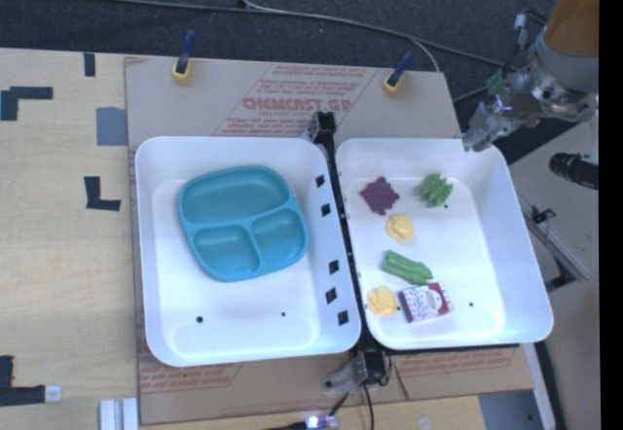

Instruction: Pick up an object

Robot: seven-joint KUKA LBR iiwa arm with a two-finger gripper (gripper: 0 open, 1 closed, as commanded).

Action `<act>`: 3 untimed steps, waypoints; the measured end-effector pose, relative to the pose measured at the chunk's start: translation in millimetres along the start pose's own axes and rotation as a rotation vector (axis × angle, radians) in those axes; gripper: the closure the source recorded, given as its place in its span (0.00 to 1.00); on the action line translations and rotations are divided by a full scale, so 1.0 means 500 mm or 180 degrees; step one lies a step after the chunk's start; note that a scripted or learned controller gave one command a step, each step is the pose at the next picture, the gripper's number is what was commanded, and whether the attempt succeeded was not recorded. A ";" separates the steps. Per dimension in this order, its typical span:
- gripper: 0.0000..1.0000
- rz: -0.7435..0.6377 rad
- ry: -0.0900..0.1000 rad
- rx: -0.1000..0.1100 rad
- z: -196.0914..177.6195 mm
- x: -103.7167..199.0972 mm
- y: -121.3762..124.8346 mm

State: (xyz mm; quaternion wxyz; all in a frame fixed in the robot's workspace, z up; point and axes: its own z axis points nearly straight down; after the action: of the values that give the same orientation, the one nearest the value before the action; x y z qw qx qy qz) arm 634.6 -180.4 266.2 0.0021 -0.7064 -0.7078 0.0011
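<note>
Camera view has us parked above the right bin (516,253)'s far right corner, gripper (479,138) hanging just outside the rim. Honestly can't tell what state it's in from here. All the pickable stuff sits loose in that bin: purple piece (379,194), green piece (436,189), yellow bits, a long green one, a red packet (425,303). Left bin (156,224) holds the blue divided tray (243,221). Our arm slants in from the right.
</note>
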 end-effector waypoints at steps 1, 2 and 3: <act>1.00 0.0003 -0.0007 0.0004 0.000 0.097 -0.028; 1.00 0.0003 -0.0008 0.0005 0.038 0.196 -0.062; 1.00 0.0003 -0.0010 0.0006 0.069 0.295 -0.095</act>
State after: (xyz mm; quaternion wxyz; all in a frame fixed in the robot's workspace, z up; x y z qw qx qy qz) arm 586.7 -32.9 231.9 0.0016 -0.7068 -0.7074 0.0029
